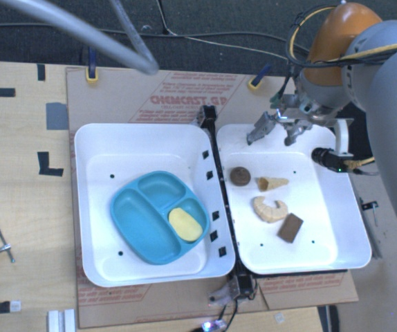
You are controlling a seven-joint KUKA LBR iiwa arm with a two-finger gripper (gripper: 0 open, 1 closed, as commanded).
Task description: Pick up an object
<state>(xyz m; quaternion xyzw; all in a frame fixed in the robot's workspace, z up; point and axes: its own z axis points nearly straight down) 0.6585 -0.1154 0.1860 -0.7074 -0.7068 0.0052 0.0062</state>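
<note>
Fingers (276, 131) spread wide and bare — arm (364, 54) bent over the right bin's (337, 254) far edge.

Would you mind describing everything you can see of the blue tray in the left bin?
The blue tray is a shallow, rounded-corner dish that looks like smooth plastic, split by raised ridges into three compartments. It lies flat and right side up on the floor of the left bin, turned at a slant to the bin's walls and sitting toward the near right part. A pale yellow oval object rests in its small right-hand compartment; the other compartments hold nothing. The end effector hangs over the right bin, well apart from it.
</note>
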